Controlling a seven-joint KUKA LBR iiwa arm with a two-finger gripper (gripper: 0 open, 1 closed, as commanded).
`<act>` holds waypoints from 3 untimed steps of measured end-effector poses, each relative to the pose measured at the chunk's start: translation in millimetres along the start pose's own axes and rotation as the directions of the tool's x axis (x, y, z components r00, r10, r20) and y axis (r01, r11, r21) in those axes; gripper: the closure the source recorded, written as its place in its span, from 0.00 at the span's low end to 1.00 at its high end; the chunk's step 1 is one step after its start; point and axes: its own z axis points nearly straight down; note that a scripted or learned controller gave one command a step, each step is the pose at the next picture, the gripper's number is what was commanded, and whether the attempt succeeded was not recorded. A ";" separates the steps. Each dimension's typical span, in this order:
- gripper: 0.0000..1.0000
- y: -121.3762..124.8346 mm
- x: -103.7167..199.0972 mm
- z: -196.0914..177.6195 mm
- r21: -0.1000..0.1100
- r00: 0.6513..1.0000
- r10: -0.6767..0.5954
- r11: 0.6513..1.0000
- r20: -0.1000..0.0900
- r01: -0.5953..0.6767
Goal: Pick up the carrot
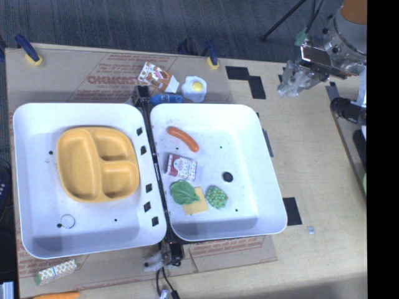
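Carrot [183,138] lying in right bin [249,167], long axis upper-left to lower-right, jaws' [292,85] opening cannot be told.

A robotics lab: beside the two white bins [265,161] lie a taped cardboard bench [312,167], blue clamps [28,48], and a tripod [293,11] beyond on grey carpet.

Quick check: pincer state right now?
Pincer: cannot be told; above the bench, right of the bins, away from the carrot.
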 end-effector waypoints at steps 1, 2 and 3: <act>1.00 -14.5 -14.4 -36.7 -0.001 0.954 -0.300 0.954 0.001 0.300; 1.00 18.4 -12.8 -109.3 -0.003 0.841 -0.542 0.841 0.002 0.542; 1.00 41.6 -6.6 -5.1 0.000 0.686 -0.728 0.686 -0.001 0.728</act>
